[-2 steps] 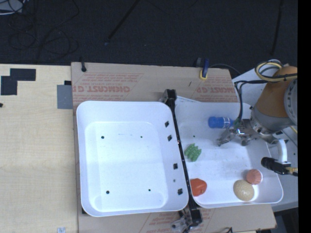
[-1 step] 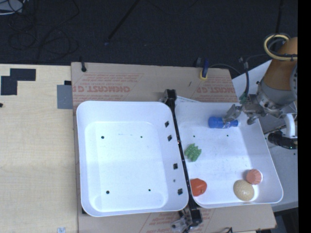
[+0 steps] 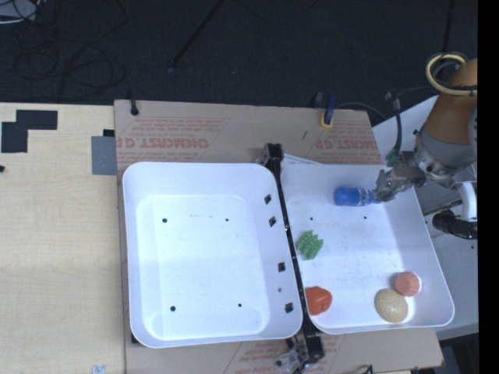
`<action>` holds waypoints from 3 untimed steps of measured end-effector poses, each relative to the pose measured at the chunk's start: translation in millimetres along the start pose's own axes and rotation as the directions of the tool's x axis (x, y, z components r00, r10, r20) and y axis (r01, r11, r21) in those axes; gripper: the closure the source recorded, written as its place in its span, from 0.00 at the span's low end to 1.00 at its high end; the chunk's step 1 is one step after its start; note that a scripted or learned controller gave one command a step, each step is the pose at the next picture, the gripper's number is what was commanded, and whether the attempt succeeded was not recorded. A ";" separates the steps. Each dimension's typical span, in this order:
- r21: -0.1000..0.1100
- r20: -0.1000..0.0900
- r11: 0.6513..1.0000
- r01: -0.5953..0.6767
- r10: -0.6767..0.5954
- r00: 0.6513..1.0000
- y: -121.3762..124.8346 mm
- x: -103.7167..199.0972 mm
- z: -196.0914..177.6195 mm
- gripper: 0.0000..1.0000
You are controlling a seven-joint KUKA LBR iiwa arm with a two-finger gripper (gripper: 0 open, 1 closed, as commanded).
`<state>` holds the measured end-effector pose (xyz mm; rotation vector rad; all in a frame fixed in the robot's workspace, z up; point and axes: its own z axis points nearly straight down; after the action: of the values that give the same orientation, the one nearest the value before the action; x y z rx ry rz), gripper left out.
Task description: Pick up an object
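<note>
While the left bin [image 3: 140, 201] sits bare, all the stuff is in the right bin [image 3: 405, 232]: green thing [image 3: 310, 245] by the divider, orange block [image 3: 317, 299] at the near edge, blue bottle [image 3: 351, 197] up top, beige ball [image 3: 391, 305] and pink ball [image 3: 407, 284] in the near right corner. Gripper [image 3: 386, 187] is right at the bottle's end, can't tell how it's set. Bottle's on its side, so I'd guess a nudge just rolls it away.
</note>
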<state>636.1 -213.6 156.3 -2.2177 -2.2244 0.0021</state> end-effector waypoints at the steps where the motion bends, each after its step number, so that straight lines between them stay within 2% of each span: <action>1: 0.001 0.000 1.000 0.001 -0.001 1.000 -0.2 0.2 0.6 0.00; 2: 0.001 0.000 1.000 0.002 -0.002 1.000 -0.1 -0.3 -9.6 1.00; 3: 0.002 0.001 1.000 0.004 -0.004 1.000 -0.2 -0.2 -9.1 0.00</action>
<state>635.9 -213.8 165.4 -2.2128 -2.2274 0.0054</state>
